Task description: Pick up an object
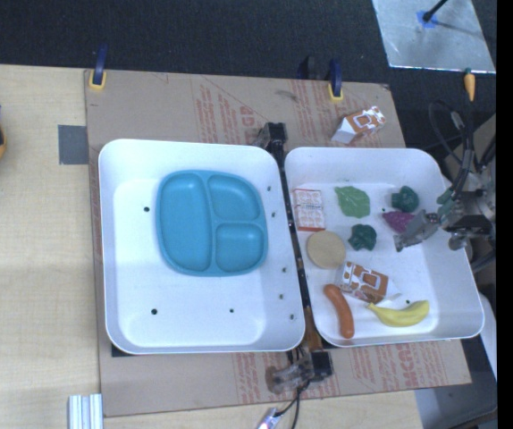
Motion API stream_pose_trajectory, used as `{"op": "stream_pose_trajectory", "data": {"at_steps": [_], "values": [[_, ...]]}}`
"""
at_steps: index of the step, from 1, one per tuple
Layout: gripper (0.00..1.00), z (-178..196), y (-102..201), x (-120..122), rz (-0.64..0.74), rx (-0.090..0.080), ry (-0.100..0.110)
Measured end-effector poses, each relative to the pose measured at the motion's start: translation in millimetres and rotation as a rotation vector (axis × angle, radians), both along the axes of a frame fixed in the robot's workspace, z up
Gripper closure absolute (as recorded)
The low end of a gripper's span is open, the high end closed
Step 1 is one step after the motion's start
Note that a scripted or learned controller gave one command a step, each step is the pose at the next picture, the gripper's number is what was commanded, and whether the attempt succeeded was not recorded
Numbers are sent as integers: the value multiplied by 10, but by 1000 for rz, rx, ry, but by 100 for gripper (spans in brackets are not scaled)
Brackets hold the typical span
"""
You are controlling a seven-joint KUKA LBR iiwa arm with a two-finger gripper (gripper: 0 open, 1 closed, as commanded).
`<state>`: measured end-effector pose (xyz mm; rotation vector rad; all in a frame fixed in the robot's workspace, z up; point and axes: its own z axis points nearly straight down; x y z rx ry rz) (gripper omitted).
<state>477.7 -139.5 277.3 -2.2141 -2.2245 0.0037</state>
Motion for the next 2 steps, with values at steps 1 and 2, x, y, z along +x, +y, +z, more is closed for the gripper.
{"op": "stream_pose_trajectory", "data": {"at_steps": [1, 2], "values": [[0, -1618, 328, 19, 2, -4, -14], [0, -1735, 331, 69, -6, -20, -37]]}}
